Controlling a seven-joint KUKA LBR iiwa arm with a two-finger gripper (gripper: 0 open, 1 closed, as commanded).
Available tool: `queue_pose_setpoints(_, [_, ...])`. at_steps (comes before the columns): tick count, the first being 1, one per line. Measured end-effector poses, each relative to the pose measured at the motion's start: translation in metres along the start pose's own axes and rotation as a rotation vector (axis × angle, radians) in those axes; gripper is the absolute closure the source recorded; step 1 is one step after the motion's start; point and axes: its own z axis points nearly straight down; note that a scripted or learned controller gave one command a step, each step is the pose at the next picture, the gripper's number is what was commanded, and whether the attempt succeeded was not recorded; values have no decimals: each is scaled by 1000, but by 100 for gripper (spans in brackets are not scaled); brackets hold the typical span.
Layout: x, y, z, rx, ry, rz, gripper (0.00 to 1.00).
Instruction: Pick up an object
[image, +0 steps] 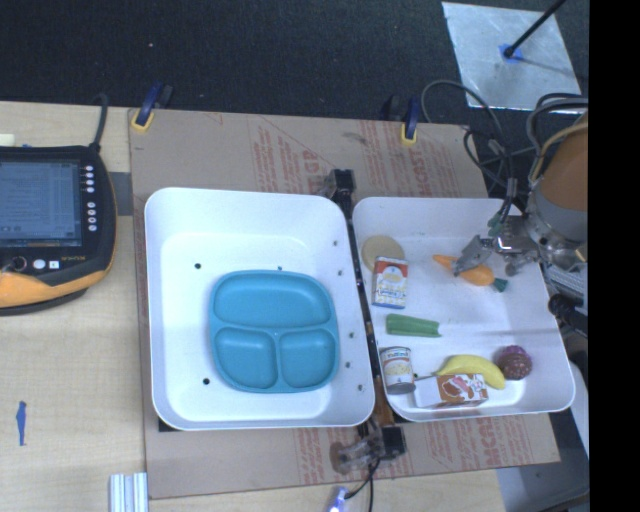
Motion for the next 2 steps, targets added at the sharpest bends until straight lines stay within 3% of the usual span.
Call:
queue_pose_setpoints(1, [1, 28, 43, -1, 0, -3, 0])
queue_pose_setpoints(2, [-11, -14, -3, 0, 2, -1, 0])
